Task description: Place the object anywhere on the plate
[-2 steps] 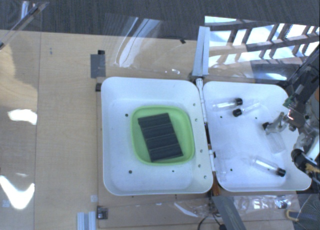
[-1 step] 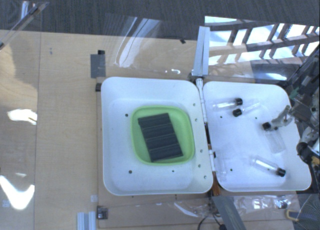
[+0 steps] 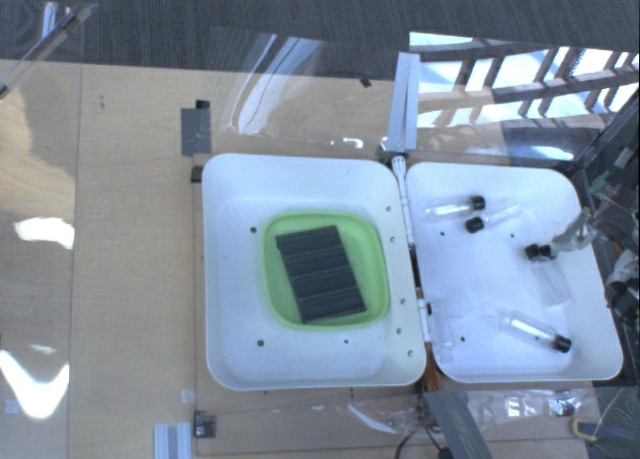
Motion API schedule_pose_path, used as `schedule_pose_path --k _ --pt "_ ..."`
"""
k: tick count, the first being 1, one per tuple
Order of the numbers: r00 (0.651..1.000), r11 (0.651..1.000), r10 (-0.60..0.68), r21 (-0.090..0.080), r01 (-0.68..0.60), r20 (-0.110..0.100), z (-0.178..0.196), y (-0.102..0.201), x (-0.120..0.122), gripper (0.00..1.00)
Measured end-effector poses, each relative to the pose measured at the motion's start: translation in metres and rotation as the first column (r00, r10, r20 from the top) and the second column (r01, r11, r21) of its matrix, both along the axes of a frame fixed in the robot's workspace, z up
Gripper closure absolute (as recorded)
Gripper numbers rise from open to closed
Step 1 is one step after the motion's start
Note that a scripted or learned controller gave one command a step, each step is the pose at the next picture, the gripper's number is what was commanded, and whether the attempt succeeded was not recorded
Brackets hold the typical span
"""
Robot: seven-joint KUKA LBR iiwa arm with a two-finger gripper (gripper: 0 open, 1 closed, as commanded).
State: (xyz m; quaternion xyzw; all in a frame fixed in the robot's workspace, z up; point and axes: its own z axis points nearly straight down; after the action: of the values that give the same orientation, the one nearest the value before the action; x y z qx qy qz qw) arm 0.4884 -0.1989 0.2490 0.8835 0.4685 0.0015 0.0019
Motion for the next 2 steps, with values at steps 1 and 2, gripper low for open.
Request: schedule_pose_path --k 1,2 --pt "1.000 1.000 -0.025 0.001 0.025 -0.001 -0.0144 0.0029 0.0000 0.00" --pt "0.999 0.999 -0.044 0.001 0.044 0.001 -0.0108 0.0066 0.0007 0.00"
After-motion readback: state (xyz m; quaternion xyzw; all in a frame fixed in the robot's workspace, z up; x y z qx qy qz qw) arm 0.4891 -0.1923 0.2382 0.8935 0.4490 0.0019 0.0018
